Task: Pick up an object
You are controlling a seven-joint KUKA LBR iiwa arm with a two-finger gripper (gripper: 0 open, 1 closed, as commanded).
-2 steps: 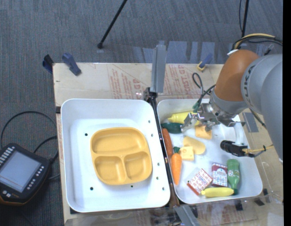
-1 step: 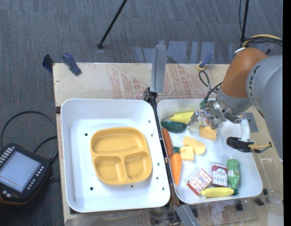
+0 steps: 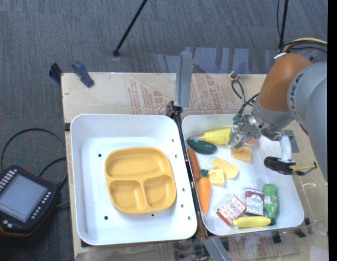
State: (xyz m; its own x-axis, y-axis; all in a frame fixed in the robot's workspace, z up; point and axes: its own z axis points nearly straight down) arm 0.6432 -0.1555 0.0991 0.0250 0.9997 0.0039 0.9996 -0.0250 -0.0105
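My gripper [image 3: 240, 137] hangs low over the back of the right bin [image 3: 290, 192]. It sits just right of a yellow pointed piece [image 3: 216, 136] and just above an orange-yellow cheese block [image 3: 241, 154]. Whether it touches either one I cannot tell. A dark green oval [image 3: 202, 145] lies to the left of the yellow piece. Further forward are a pale cheese wedge [image 3: 226, 167], a small yellow cube [image 3: 216, 176], a carrot [image 3: 204, 193] and a reddish sausage [image 3: 194, 163].
At the front of the right bin lie two red packets [image 3: 231, 209] [image 3: 254, 200], a green bottle [image 3: 270, 199] and a yellow banana [image 3: 251, 222]. The left bin [image 3: 86, 145] holds a yellow divided tray [image 3: 140, 179]. A handheld controller [image 3: 18, 200] lies on the floor at left.
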